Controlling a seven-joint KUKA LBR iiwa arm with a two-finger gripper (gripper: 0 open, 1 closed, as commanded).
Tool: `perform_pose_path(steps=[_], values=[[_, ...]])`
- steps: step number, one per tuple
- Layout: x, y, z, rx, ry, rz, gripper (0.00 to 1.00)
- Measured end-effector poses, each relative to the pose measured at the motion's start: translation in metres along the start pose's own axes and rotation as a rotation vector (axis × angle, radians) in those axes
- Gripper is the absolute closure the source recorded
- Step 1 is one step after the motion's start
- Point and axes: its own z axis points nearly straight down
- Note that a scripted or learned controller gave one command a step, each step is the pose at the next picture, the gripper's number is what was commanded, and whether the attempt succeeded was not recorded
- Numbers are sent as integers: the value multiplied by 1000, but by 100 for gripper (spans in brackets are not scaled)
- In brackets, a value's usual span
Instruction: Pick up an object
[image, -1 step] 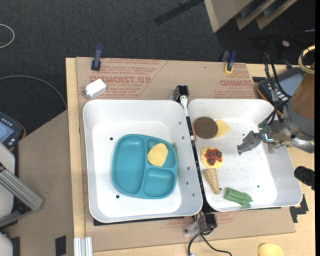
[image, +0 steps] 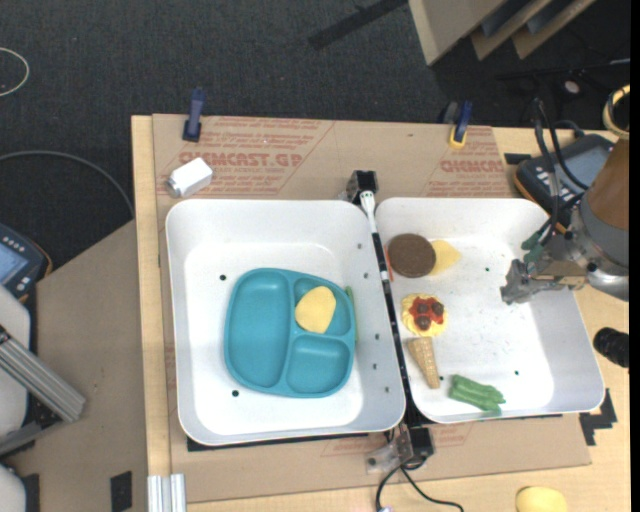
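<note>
arm: grey kuka arm (image: 605, 225) enters from the right, largely cut off by the frame edge.
gripper: two-finger gripper (image: 512, 290) low over the right white bin (image: 560, 385); grip state: cannot tell.
right bin contents: one brown round cookie (image: 410, 255), one yellow topped disc (image: 424, 314), one ice-cream cone (image: 425, 361), one green pea pod (image: 475, 393), all left of the gripper.
left white bin (image: 190, 330): one teal divided plate (image: 290, 331), one yellow piece (image: 316, 309).

Light is bright, even and diffuse, falling from overhead. The two white bins, left (image: 190, 300) and right (image: 560, 370), read almost overexposed, their floors washed out with little texture. Shadows are soft and short: a faint one hugs the teal tray (image: 265, 340) toward six o'clock, another lies beneath the arm (image: 600, 240) at three o'clock. The dark floor toward twelve o'clock swallows detail. Focus is moderately soft throughout; print on the cardboard surface (image: 300, 150) blurs slightly.
</note>
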Motion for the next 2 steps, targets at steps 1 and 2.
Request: perform_pose_path(steps=[1,2], values=[[62,4,-62,-5,1,-7,100],[166,2,-145,-7,2,-8,100]])
